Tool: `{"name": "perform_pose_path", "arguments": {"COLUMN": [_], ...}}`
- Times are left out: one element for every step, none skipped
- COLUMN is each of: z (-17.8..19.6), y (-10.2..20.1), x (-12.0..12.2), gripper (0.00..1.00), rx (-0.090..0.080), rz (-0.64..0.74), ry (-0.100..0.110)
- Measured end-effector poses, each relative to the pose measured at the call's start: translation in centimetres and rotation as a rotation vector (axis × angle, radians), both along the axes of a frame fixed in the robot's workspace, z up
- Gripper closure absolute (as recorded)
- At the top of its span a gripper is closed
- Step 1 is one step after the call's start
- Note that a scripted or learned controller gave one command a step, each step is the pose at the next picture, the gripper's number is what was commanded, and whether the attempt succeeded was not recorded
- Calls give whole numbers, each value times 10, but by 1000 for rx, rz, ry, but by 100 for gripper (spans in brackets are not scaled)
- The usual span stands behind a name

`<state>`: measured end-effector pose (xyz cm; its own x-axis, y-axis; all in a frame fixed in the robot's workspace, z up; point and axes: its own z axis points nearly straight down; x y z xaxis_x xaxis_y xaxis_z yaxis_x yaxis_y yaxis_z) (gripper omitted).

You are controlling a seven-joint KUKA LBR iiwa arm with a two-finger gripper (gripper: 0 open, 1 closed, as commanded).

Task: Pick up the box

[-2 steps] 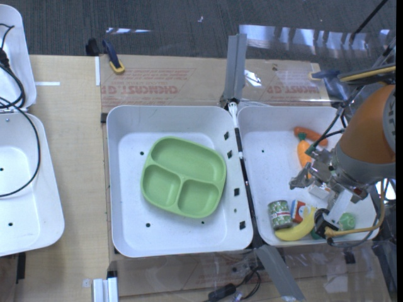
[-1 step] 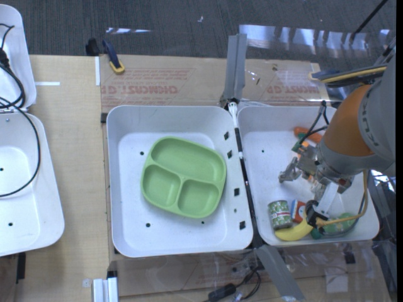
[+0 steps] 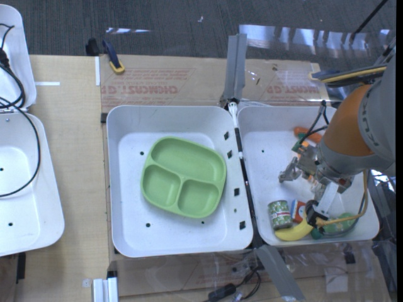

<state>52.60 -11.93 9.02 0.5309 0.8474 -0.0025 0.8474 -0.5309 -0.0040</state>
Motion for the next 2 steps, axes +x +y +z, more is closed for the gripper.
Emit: {"name": "perform_pose_path", "arguments": {"z": [65,39], "y": [-54,12], "x": [94,41], "gripper": [0,0], "rx": [-2,0], "rz": [-55,60], "ry": [-4,0]}}
